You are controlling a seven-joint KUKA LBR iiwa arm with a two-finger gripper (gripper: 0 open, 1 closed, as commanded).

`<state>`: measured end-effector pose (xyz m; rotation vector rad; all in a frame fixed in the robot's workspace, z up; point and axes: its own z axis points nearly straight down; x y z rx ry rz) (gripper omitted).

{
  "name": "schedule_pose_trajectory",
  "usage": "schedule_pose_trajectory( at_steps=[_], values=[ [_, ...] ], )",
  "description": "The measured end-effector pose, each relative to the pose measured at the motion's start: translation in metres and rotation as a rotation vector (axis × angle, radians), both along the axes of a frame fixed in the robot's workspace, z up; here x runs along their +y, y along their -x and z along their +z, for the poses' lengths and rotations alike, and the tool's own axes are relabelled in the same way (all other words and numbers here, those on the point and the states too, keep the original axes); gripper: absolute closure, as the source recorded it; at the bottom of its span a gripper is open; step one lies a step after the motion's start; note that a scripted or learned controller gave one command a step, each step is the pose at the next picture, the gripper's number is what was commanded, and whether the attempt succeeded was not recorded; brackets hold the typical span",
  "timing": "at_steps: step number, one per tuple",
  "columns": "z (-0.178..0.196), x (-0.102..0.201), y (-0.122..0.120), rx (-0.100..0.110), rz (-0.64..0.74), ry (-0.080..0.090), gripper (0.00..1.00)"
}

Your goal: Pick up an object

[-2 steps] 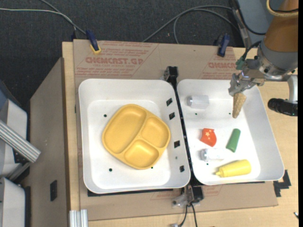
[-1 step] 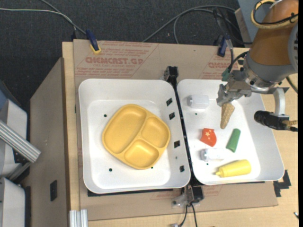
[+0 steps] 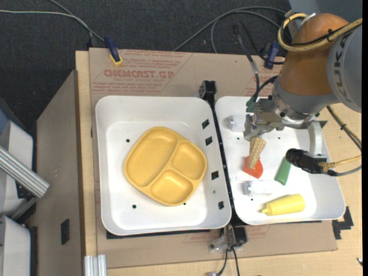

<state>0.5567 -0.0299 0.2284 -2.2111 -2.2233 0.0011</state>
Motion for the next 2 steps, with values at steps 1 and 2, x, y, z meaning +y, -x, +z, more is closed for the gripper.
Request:
schedule_pose_trajectory(
  at_steps=[1,2],
  values=[
    [0.010,0.051,0.019,-0.002,0.001,0.000,1.00],
    [0.012,0.098,0.033,-0.001,0.001,0.000,1.00]
  ],
)
